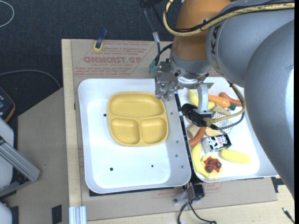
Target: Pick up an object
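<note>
My gripper (162, 91) hangs over the far end of the wall between the two bins, right by the far right corner of a yellow three-compartment tray (138, 118) that lies in the left bin (93, 139). I see nothing held in it. In the right bin (252, 169) lie an orange carrot (219, 99), a brown sausage (197, 135), a yellow lemon-shaped piece (235, 157), a small black-and-white box (217, 142) and a yellow dish with red berries (211, 164). The arm hides the far part of that bin.
The bins rest on a brown board (117, 55) with red lettering. A blue and yellow clip (99, 41) lies at the board's far edge. The big grey arm (261, 55) covers the right side of the view.
</note>
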